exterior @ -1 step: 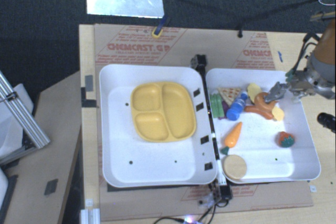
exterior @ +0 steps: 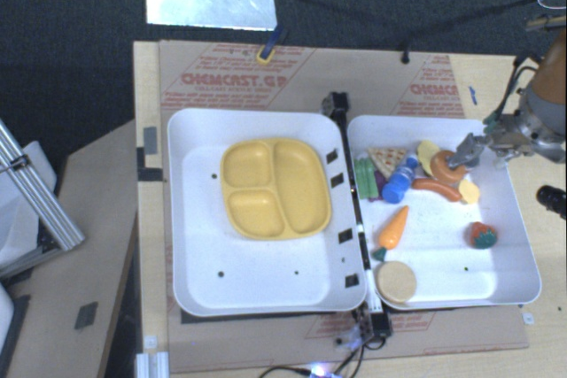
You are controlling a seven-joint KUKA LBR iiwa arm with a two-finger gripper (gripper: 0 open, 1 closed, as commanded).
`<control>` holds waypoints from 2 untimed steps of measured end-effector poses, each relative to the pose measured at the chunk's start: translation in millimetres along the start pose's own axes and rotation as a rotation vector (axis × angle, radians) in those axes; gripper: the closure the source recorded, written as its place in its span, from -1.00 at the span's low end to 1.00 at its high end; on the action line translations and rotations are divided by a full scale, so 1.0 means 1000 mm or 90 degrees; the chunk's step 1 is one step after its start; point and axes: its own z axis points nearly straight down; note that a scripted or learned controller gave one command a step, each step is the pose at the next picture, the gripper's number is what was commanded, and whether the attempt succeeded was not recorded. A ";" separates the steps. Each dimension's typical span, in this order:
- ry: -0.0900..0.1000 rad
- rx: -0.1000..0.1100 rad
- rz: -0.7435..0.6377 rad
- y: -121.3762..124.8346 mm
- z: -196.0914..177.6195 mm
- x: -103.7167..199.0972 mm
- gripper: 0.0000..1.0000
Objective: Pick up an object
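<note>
Gripper [exterior: 462, 153] hangs low over the far-right part of the right bin [exterior: 509, 274], right above a cluster of toy food; whether it is spread or pressed together cannot be told. Beneath it lies an orange sausage-shaped piece [exterior: 436, 188], with a blue bottle [exterior: 399, 183] beside it toward the bin's left wall. Both look like light, stiff, smooth plastic, likely slippery. Pinching the sausage across its narrow middle seems safest. A carrot [exterior: 394, 227] lies apart, nearer the bin's centre.

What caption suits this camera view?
End effector hovers over toy food in the right bin; a yellow plate sits in the left bin.
</note>
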 end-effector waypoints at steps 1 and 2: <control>0.001 0.003 -0.001 0.001 0.061 0.006 -1.00; -0.001 -0.010 0.000 0.007 0.099 0.006 -1.00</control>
